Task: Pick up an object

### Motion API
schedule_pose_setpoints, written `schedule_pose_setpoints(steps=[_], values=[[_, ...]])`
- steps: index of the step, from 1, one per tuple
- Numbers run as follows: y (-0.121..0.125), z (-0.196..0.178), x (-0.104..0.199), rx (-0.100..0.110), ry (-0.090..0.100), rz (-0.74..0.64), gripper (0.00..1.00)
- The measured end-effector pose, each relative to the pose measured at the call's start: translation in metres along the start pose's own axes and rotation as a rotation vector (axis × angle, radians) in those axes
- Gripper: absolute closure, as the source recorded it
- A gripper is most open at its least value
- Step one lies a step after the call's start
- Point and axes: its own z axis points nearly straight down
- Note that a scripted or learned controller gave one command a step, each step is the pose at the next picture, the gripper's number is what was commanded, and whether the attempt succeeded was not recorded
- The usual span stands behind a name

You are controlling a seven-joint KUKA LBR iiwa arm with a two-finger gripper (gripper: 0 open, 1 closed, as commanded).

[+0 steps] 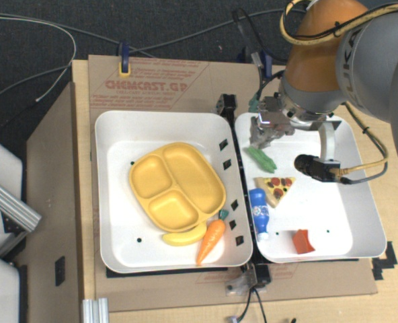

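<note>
Above the right bin (360,200), tool (265,134) over a smooth green pod (260,158); grip state unclear.

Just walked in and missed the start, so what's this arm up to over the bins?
The gripper is low over the far-left part of the right bin, just above a green toy vegetable. Nothing shows between its fingers. A pizza slice, blue bottle and red block lie nearby. The left bin holds a yellow divided plate, a banana and a carrot.

Arm (347,46) reaches from right, gripper (265,134) lowered
</note>
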Motion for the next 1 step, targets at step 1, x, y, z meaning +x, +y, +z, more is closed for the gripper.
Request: schedule_pose_setpoints(steps=[1], values=[[0.0109,-0.0048,0.0479,-0.005,0.0,-0.002,1.0]])
